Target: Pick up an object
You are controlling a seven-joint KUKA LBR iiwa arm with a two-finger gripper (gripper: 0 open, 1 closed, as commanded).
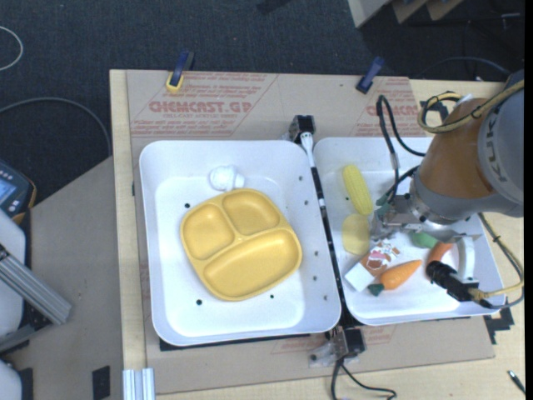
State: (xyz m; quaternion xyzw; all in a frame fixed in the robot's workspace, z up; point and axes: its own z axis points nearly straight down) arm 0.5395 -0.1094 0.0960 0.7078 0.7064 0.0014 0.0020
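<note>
Your gripper hangs low in the right bin, among the crowded toy food — whether it is apart or together I cannot tell. Candidates lie just beside it: corn cob, carrot. The yellow tray sits apart, in the left bin.

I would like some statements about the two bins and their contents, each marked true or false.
1. The yellow divided plate lies in the left bin. True.
2. The corn cob lies in the left bin. False: it lies in the right bin.
3. The carrot lies in the right bin, near its front edge. True.
4. The small white object rests inside a compartment of the plate. False: it sits on the bin floor, just behind the plate.
5. The gripper hangs over the right bin. True.
</note>
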